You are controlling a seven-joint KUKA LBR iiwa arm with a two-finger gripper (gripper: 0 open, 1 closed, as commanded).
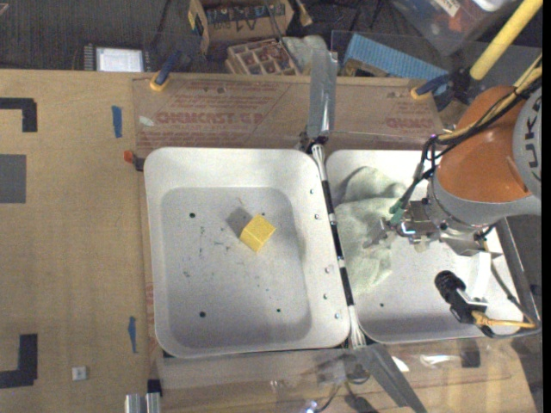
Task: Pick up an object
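Two shallow white bins are sitting side by side on the bench, meeting along a central seam. The left bin is holding a small yellow block, which is lying near the middle of the floor, turned at an angle so that it looks like a diamond, with its shadow falling up and to the left. Dark specks are dotting the bin floor around it. The right bin is holding a pale green cloth, crumpled and bunched against the bin's left wall, running from the upper part of the bin down toward its middle.

The arm is reaching in from the right, its orange band hanging over the right bin's upper right part. The gripper is pointing left and is sitting at the right edge of the cloth, well apart from the yellow block in the other bin. Whether the gripper is touching the cloth or only hovering over it cannot be told, and the state of its jaws cannot be told either.
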